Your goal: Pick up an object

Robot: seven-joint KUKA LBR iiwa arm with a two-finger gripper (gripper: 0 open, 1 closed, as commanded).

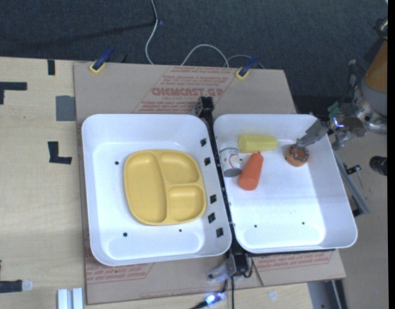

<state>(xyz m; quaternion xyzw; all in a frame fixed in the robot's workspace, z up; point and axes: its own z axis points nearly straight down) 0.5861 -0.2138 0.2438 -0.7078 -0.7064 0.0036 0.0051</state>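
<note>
over the right bin's far-right rim, the gripper hangs just beside a small brown donut-like toy lying on the floor, its opening impossible to tell, so nothing looks lifted yet.

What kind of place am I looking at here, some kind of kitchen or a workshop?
Most likely a robot test bench in a lab, not a kitchen. Two white bins sit on taped cardboard, holding toy-like items such as a yellow divided plate and an orange carrot-shaped piece, with cables trailing behind.
</note>
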